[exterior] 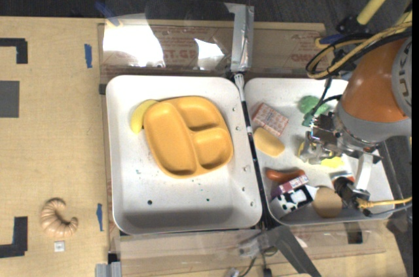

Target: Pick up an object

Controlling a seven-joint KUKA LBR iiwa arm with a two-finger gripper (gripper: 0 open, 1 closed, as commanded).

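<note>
The grey arm's gripper (321,143) hangs low in the right white bin (288,87), among its clutter; whether it's open I cannot tell. Around it lie one pale yellow oval lump (269,141), one pink patterned block (270,118), one green toy (310,103) and one black-and-white toy (292,197). The left white bin (124,138) holds one orange divided tray (188,135). One tan curled shell (59,217) sits apart on the brown cardboard bench (49,138).

Crowded right bin (288,87); open floor below orange tray (188,134).
</note>
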